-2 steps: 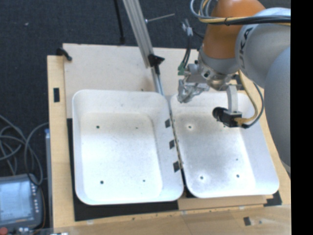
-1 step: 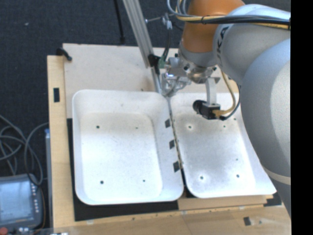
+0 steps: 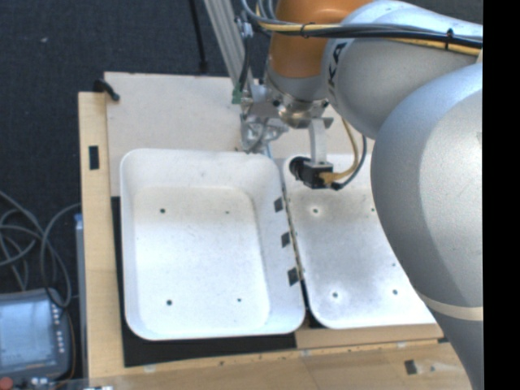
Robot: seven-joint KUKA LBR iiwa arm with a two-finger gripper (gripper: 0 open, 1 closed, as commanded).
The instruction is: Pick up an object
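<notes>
Camera view showed our gripper [image 3: 262, 136] at the far rim of the left bin [image 3: 138, 218], beside the right bin [image 3: 357, 299]. We could not tell its state, nor pick out any object to place against it.

The arm [image 3: 422, 136] is made of big, smooth, rounded grey shells, with an orange band [image 3: 313, 23] above the wrist. On the grey shell next to the band there are dark letters, partly hidden. Black and yellow cables run over the orange part and hang in loops under the wrist. Below the band there are small silver metal parts, and a black connector [image 3: 311, 172]
</notes>
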